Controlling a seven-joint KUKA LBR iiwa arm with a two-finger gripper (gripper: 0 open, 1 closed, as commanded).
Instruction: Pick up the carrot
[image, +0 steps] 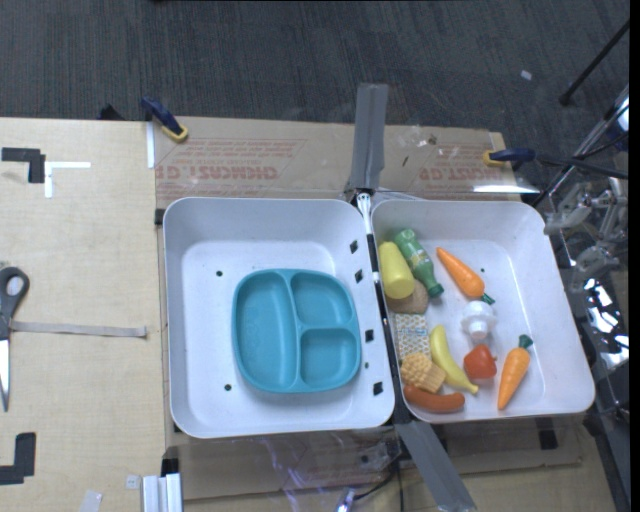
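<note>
Nothing is picked up yet: one carrot (461, 272) lies just right of the green bottle (416, 258), another carrot (513, 372) further right; the gripper's state cannot be told.

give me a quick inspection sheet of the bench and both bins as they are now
surface: bench bears left bin and right bin side by side
job's things: two carrots in right bin, upper carrot and lower carrot
clutter: teal tray in left bin; banana, green bottle, tomato and other toy food in right bin
grippers: arm parts at right edge; jaws cannot be told
cables: nothing seen
surroundings: scissors on bench at left; clamps on cardboard
</note>
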